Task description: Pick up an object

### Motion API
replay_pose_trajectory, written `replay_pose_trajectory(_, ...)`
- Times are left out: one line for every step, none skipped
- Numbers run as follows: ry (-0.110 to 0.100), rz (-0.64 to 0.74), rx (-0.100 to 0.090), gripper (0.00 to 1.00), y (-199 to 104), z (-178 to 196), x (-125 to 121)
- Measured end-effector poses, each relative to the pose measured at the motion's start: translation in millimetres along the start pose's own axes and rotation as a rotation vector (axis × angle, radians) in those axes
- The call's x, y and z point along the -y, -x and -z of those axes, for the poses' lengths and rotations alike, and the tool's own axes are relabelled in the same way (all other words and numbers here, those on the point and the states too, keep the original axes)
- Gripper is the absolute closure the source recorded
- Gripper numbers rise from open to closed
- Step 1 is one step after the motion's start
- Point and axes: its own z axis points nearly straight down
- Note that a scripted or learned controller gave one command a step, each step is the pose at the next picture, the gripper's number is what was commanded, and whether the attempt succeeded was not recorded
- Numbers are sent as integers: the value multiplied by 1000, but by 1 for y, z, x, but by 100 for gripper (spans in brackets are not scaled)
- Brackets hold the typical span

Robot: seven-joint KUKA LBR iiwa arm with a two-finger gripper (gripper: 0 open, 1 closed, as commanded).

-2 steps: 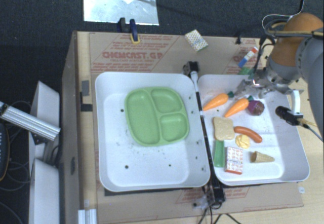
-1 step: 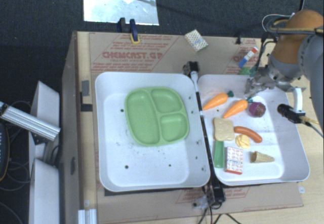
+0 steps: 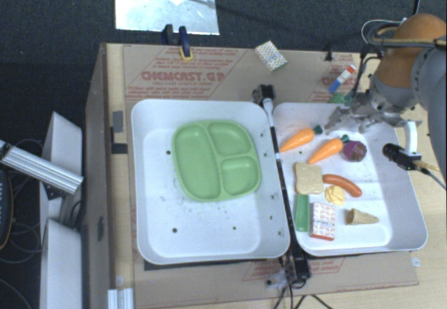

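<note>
Landmark: green three-compartment plastic tray (image 3: 216,160), centred in the left shallow white bin (image 3: 150,182). Right of the tray, across the divider, is the right white bin (image 3: 405,220) with toy food: two orange plastic carrots (image 3: 299,138) (image 3: 327,149), dark purple round toy (image 3: 355,151), tan bread slice (image 3: 307,178), red-orange sausage (image 3: 342,185), small yellow lump (image 3: 335,195), green stick (image 3: 301,211), red-and-white printed packet (image 3: 323,221), tan cone (image 3: 362,217). Grey arm with orange band (image 3: 408,56) sits far right of the tray; its gripper (image 3: 343,119) hangs over the right bin's far edge, just beyond the carrots. Jaws state unreadable. Cardboard-covered counter (image 3: 188,70) lies under both bins.
</note>
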Motion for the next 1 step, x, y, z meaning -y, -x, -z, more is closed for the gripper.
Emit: replay_pose_trajectory(-4,-4,-3,0,17,-10,1)
